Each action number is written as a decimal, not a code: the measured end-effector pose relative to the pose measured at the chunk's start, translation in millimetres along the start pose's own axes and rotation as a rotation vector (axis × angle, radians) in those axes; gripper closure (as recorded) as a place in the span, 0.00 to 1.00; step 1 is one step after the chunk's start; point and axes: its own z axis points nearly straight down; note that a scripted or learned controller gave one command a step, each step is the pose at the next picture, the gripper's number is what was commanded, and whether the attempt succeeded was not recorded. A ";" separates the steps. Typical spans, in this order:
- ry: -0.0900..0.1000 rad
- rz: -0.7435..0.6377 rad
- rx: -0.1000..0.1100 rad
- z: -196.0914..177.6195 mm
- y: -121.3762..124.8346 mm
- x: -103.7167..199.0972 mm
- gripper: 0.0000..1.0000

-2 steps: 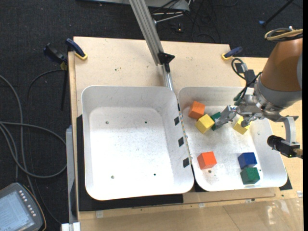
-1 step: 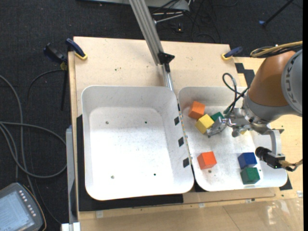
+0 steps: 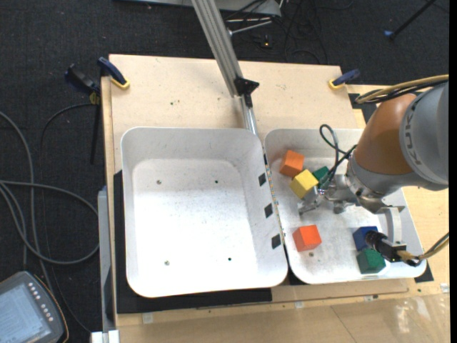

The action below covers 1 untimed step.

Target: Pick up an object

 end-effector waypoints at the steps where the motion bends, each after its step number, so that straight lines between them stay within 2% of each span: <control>1: -0.001 0.000 -0.006 -13.5 1.6 -0.5 1.00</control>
